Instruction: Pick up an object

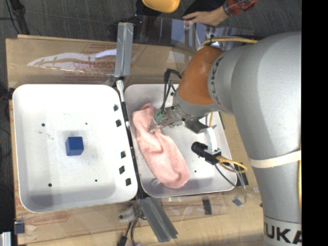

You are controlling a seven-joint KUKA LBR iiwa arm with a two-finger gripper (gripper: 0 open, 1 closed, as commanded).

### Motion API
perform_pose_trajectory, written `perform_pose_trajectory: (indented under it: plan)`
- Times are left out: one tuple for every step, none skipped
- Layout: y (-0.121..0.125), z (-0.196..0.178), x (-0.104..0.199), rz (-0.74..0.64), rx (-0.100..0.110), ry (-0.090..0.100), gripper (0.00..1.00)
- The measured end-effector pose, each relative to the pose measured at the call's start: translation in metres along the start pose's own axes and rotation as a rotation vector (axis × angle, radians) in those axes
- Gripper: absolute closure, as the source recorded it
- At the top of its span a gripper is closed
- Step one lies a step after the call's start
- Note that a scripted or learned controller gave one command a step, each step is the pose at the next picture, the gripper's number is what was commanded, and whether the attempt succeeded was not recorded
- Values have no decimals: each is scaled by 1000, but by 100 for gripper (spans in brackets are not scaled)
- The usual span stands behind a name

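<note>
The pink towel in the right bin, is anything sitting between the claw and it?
Nothing visible is in the way. The claw is already down at the upper end of the pink towel in the right bin. The blue block sits apart in the left bin.

**Grey Arm With Orange Band**

A broad, rounded grey casing [266, 101] is being shown, marked with black "KUKA" lettering [283, 234] at its lower end. Left of the casing, an orange band [197, 81] is being seen above the wrist. Below the band, a yellow cable [230, 164] and black connector [204, 151] are being displayed.
</note>
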State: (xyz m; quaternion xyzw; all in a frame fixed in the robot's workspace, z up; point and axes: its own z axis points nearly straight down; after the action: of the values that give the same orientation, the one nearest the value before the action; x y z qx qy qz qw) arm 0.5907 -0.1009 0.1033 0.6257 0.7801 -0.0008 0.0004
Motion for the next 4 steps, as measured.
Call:
perform_pose_trajectory:
  plan:
    - [0,0,-1,0,0,-1,0]
    - [6,10,2,14,-1,-1,0]
    - [6,0,3,10,-1,0,100]
    - [6,0,3,11,-1,-1,0]
